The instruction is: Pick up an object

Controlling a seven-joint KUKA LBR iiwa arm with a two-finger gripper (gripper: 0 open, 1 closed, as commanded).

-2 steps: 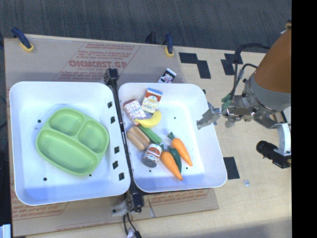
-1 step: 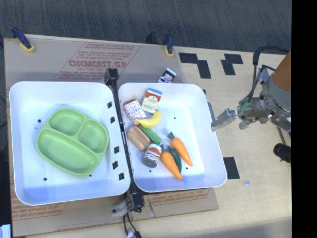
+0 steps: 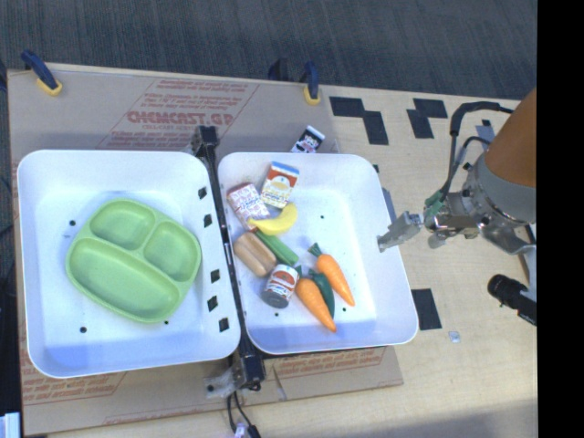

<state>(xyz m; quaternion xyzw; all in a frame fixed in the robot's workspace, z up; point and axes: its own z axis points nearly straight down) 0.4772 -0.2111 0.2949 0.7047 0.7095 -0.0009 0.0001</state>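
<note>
The right bin (image 3: 388, 286) holds a small pile of toy food. Within it lie a yellow banana (image 3: 278, 222), a white and orange carton (image 3: 280, 185) and a red and white packet (image 3: 245, 201). Nearer the front are a brown sausage roll (image 3: 255, 253), a small can (image 3: 282, 286) and two orange carrots (image 3: 336, 278) (image 3: 315, 301). My gripper (image 3: 404, 230) hangs over the bench just outside this bin's right rim, level with the banana, and it holds nothing that I can see.
The left bin (image 3: 36, 199) carries a green divided plate (image 3: 134, 258). A small printed card (image 3: 309, 140) lies on the bench behind the right bin. Black clips line the seam between the bins. Blue clamps (image 3: 43, 71) hold the cardboard's back edge.
</note>
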